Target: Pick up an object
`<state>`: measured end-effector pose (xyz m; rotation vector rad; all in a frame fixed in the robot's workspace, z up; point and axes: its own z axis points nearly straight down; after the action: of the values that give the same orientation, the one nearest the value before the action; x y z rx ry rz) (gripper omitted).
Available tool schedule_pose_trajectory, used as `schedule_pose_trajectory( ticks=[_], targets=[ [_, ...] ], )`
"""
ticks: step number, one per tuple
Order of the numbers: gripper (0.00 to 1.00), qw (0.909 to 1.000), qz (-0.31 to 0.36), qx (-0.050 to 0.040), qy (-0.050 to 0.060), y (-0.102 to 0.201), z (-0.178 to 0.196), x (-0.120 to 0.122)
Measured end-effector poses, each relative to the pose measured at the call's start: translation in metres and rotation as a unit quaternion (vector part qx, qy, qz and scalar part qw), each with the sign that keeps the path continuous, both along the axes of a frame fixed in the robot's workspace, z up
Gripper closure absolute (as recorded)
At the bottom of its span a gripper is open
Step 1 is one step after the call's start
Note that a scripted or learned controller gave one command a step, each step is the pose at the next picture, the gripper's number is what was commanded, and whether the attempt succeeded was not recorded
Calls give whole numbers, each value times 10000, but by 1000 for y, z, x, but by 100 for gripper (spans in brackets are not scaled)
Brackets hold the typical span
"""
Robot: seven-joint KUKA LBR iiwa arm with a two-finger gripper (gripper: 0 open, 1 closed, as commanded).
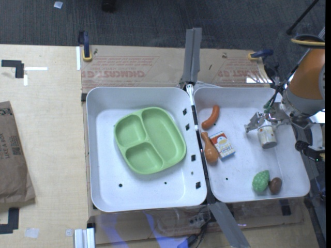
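Nearest the camera, in the right bin (289,192), a green knobbly object (261,180) lies just beside a small brown one (275,185). Farther back, toward the divider, a small carton (223,144) rests beside an orange drumstick-shaped toy (209,146), with a sausage-shaped piece (210,117) beyond them. The gripper (257,123) hangs over the bin's right middle, its fingers looking spread and holding nothing, a pale cylinder (267,136) just beside them. The left bin (98,138) holds a green divided tray (150,139). The risk I judge: no object sits squarely below the fingers, so closing here could catch nothing, or knock the cylinder away.
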<state>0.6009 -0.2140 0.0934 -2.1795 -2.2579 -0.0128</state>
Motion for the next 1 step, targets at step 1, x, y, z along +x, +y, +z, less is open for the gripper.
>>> schedule_pose_trajectory(
  ticks=[1],
  targets=[
    [0,9958,-914,22,-2,3,1,3]
  ],
)
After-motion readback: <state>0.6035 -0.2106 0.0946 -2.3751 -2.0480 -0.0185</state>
